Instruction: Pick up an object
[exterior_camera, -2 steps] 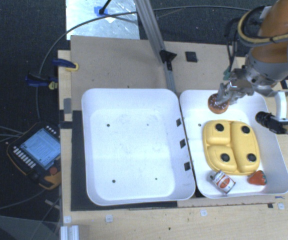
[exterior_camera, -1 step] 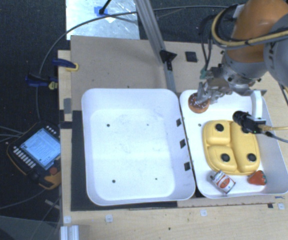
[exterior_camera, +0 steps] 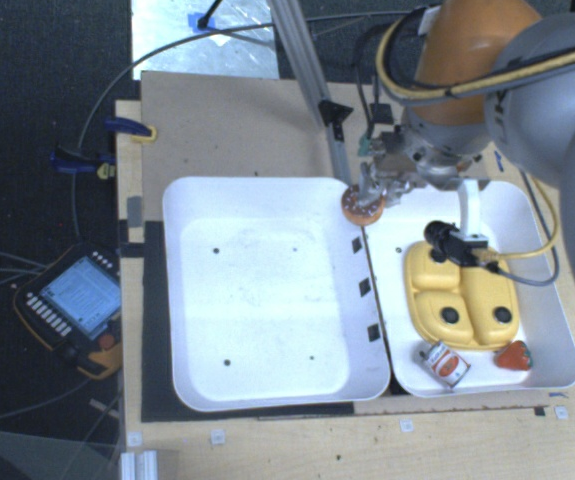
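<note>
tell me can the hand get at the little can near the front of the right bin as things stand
Probably yes. The can lies on its side on the bin floor with nothing over it, the yellow toy just behind it and a red piece beside it. The hand sits at the bin's far corner.

No text, brand, number or sign can be read anywhere. The small can [exterior_camera: 445,364] in the right bin [exterior_camera: 557,313] bears a red and white label, but its print is too small and blurred to make out. The pendant [exterior_camera: 75,300] lying left of the bench has a lit blue screen whose contents are likewise illegible. The dark marks along the left bin [exterior_camera: 182,368] edge show no lettering.
</note>
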Robot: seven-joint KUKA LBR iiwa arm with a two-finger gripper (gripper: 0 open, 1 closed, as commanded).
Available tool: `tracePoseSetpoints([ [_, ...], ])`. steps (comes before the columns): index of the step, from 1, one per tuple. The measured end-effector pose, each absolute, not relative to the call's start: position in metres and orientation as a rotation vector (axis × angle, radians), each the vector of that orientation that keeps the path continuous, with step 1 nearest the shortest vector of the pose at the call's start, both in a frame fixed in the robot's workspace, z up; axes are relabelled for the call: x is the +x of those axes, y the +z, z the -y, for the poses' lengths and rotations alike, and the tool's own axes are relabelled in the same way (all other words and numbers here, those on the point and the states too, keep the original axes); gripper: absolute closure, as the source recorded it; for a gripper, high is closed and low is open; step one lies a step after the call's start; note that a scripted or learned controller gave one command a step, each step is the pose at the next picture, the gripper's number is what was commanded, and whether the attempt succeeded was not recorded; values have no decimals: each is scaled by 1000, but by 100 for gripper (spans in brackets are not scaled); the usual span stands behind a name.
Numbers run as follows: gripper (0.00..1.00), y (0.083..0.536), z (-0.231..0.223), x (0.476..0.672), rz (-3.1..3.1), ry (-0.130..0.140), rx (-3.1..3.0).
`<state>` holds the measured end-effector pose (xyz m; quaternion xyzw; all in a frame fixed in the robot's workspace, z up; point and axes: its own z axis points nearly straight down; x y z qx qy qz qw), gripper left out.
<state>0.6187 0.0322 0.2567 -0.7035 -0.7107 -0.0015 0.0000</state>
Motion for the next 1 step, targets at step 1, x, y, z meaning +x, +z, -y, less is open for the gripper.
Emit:
tracePoseSetpoints([
  [1, 100, 250, -89, 618, 2233, -4, -2209],
])
